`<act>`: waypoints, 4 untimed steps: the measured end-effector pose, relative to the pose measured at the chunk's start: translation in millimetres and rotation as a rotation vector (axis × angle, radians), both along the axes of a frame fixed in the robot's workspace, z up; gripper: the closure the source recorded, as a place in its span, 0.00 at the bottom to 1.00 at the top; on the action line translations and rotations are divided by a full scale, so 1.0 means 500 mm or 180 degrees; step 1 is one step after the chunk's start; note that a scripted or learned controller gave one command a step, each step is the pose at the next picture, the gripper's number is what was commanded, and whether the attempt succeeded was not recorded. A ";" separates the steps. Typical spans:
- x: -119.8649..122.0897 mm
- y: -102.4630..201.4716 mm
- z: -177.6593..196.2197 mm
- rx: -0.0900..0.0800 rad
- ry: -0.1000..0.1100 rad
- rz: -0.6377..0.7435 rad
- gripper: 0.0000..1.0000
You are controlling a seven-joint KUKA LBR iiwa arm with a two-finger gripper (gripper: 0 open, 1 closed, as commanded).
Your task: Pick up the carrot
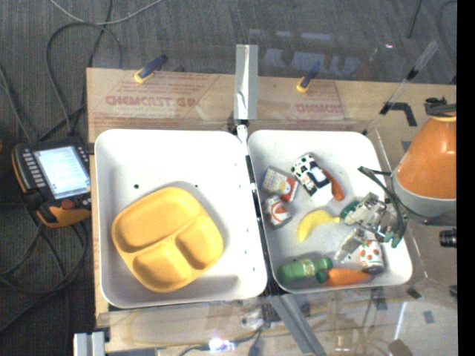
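Carrot (347,277) is lying at bin's (256,199) 5 o'clock corner, touching green bottle (303,268). Hand (369,225) is hovering just above it, at 1 o'clock; open/closed, can't tell. Should be dropping straight down, straddling carrot's mid, w/o nudging bottle.

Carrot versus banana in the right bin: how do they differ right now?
The carrot is orange and lies almost level against the bin's near wall; the banana is yellow, curved, and sits mid-bin, slanted. The carrot touches the green bottle; the banana lies apart from its neighbours. Both lie flat in the right bin, near the gripper.
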State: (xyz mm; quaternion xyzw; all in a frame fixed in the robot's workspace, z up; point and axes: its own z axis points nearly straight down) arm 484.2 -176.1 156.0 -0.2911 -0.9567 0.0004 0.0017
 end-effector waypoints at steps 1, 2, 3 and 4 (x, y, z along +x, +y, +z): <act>0.000 -0.040 -0.018 0.0001 -0.0003 0.0894 0.00; 0.000 -0.078 -0.038 0.0006 -0.0007 0.1889 0.00; 0.019 -0.081 -0.125 -0.0039 -0.0085 0.1975 0.00; 0.020 -0.079 -0.109 -0.0026 -0.0079 0.1967 1.00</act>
